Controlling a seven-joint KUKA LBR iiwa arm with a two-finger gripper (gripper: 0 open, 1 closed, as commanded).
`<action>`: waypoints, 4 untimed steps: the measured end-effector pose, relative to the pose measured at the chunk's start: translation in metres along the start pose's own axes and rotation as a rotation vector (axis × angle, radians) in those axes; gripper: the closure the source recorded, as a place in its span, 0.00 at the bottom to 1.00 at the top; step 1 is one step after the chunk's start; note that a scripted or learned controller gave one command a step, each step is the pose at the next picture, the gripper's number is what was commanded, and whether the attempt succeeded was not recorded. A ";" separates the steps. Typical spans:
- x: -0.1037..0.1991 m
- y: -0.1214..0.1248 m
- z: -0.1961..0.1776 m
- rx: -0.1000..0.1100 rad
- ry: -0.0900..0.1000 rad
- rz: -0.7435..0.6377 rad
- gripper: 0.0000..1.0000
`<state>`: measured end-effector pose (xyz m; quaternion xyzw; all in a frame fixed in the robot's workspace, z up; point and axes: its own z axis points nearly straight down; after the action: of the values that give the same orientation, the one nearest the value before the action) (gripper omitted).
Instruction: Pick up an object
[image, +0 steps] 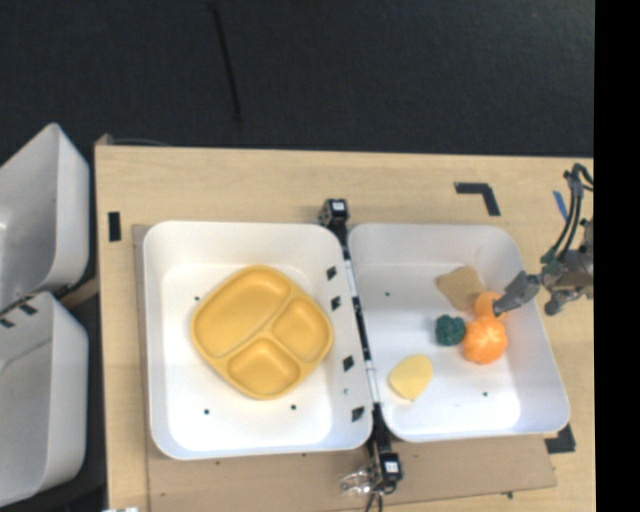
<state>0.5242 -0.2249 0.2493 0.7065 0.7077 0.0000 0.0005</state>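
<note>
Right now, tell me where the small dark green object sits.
The small dark green object lies in the right bin, toward its right half, touching the orange ball on its right, with the pale yellow piece below-left.

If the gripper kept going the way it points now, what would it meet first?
Probably the small orange piece right at the gripper tip, with the orange fruit just beyond; height above them is unclear from this angle.

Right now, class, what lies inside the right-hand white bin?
Inside the right bin: an orange ball, a dark green lump, a pale yellow piece and a tan piece. The gripper covers part of a smaller orange item.
</note>
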 end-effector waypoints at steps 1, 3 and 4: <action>-0.002 0.008 0.045 0.002 -0.001 0.003 0.00; 0.003 0.011 0.151 0.003 -0.001 0.005 0.00; 0.002 0.013 0.137 -0.004 -0.002 0.009 1.00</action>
<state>0.5371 -0.2230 0.1121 0.7095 0.7047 0.0009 0.0027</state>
